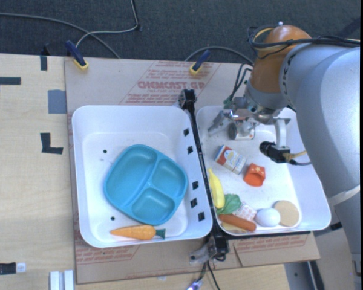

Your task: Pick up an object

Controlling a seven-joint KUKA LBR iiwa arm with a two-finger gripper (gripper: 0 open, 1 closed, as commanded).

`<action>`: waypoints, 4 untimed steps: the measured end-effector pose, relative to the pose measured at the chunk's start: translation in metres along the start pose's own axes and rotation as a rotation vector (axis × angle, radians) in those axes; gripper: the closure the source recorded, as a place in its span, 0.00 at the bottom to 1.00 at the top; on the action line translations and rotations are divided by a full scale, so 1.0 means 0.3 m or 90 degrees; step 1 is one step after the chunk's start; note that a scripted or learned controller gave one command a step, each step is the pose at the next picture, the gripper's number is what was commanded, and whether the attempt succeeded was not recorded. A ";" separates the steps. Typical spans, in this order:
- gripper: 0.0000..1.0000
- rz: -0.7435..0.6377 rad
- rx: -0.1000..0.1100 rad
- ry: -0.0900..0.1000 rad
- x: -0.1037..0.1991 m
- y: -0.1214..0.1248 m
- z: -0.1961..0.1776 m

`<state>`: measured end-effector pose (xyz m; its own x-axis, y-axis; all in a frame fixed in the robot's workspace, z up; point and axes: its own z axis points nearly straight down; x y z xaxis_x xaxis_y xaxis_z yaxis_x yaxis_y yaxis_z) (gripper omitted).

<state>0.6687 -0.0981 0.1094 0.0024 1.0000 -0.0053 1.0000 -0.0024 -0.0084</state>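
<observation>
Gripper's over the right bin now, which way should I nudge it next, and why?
Probably down and slightly toward the carton. The gripper hangs above the right bin's far end with nothing between its fingers, and the carton lies nearest, apart from the orange cup and banana.

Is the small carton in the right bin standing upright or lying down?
Lying down: the small carton rests flat on the right bin floor, its printed side facing up.

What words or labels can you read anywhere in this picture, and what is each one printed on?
"CHEMCAST GP", as best it reads, in red letters seen upside down on the brown cardboard sheet under the two white bins.
Finer red print beside it on the cardboard: too small and blurred to read.
Small carton in the right bin: coloured printing on its face, too blurred to read.
Blue divided plate in the left bin: no text visible.
</observation>
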 end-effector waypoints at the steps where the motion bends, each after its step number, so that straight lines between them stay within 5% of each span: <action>1: 0.00 -0.002 -0.005 0.003 -0.013 -0.240 0.081; 2: 0.00 0.002 0.017 0.006 -0.001 -0.026 0.091; 3: 0.00 -0.002 -0.006 0.003 0.002 -0.109 0.081; 4: 1.00 -0.002 -0.007 0.002 0.001 -0.108 0.046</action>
<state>0.6361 -0.0979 0.0959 -0.0009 1.0000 -0.0025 1.0000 0.0009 0.0019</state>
